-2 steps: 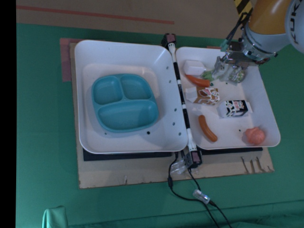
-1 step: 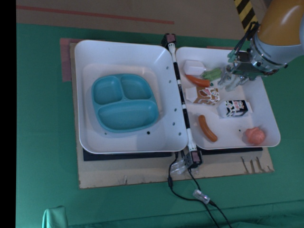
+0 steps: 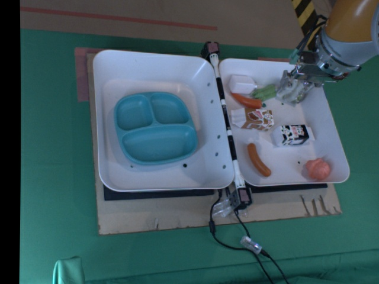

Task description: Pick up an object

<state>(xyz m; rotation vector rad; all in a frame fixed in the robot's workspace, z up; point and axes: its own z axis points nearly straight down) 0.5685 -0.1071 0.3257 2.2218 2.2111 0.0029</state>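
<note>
My gripper (image 3: 293, 93) hangs over the far part of the right bin (image 3: 331, 129), open, with nothing between its fingers. Just left of it lies a green pod (image 3: 265, 91), close to the fingertips but apart from them. An orange carrot (image 3: 247, 100) and a white block (image 3: 241, 83) lie further left. Nearer the front are a brown-and-white carton (image 3: 256, 119), a black-and-white carton (image 3: 291, 135), a sausage (image 3: 259, 160) and a pink peach (image 3: 318, 168).
The left bin (image 3: 118, 64) holds a blue divided plate (image 3: 155, 127). A black-and-white ridge (image 3: 225, 117) runs between the two bins. Cables (image 3: 249, 244) trail over the green bench in front.
</note>
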